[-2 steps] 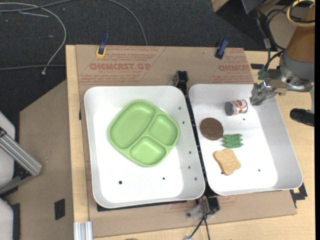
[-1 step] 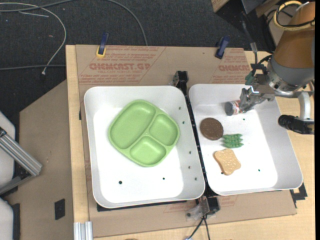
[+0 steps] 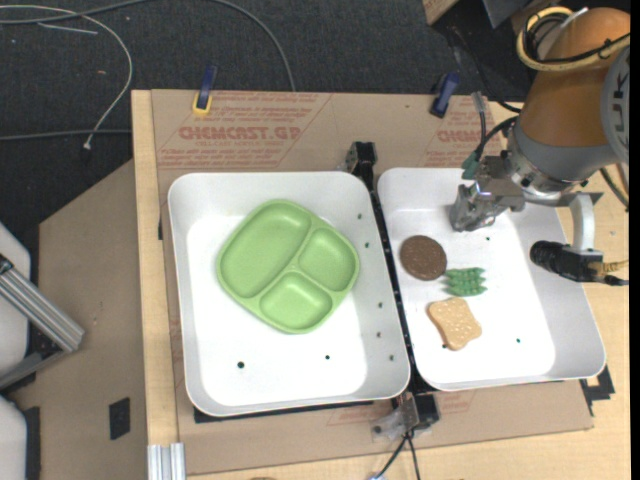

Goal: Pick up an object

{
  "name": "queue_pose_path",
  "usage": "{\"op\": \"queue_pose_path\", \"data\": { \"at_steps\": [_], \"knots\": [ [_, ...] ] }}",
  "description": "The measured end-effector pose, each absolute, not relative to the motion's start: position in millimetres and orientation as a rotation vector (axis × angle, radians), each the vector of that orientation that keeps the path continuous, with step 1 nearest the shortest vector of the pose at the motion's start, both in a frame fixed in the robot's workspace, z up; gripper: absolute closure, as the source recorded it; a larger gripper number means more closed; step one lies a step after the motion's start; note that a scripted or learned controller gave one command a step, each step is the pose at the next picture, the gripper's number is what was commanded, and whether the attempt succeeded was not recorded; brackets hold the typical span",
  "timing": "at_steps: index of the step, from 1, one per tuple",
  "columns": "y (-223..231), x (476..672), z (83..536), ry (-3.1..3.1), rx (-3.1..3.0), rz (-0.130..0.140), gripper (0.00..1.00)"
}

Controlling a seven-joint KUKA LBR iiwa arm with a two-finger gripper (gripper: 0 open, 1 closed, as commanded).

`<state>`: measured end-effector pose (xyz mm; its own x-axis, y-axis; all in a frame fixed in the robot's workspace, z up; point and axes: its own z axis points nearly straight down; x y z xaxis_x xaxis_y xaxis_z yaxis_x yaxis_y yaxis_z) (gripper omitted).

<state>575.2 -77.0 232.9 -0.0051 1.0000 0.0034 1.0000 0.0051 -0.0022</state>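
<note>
Arm (image 3: 565, 98) reaching down, end effector (image 3: 470, 213) low over right bin (image 3: 560, 348)

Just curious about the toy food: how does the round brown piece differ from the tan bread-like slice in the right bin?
The round dark brown disc is circular; the tan toast-shaped slice is squarish. The disc is much darker and lies nearer the pincer, the slice nearer the bin's front. Both lie flat in the right white bin.
</note>
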Motion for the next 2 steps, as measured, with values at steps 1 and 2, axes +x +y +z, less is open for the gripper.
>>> {"op": "queue_pose_path", "data": {
  "at_steps": [1, 2],
  "knots": [
    [-23, 564.4, 239, -2.226, -2.211, -0.002, 1.0],
    [23, 540.5, 226, -2.223, -2.212, 0.003, 1.0]
  ]
}}
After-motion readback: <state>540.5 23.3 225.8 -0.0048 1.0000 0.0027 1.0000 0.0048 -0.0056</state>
